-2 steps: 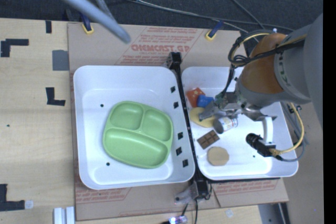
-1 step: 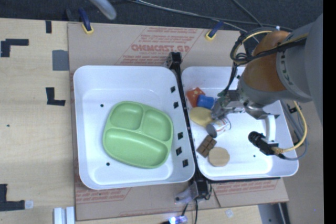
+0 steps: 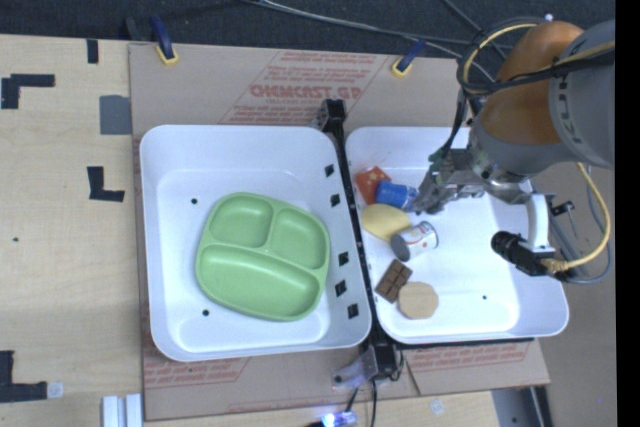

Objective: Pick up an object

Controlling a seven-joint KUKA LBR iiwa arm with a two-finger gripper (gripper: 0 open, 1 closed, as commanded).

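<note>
In the right bin (image 3: 500, 310) lie several small objects: a red piece (image 3: 371, 181), a blue piece (image 3: 393, 195), a yellow lemon-shaped piece (image 3: 383, 220), a small grey and white can (image 3: 414, 239), a brown chocolate-like block (image 3: 393, 280) and a tan round cookie (image 3: 418, 300). My gripper (image 3: 432, 196) hangs over the bin's upper middle, just right of the blue piece and above the can. Nothing visible sits between its fingers.
The left bin (image 3: 170, 165) holds a green divided plate (image 3: 263, 255). A black divider strip (image 3: 345, 215) runs between the bins. Both bins rest on a cardboard sheet (image 3: 300, 85) clamped at its far edge. Cables cross the dark floor behind.
</note>
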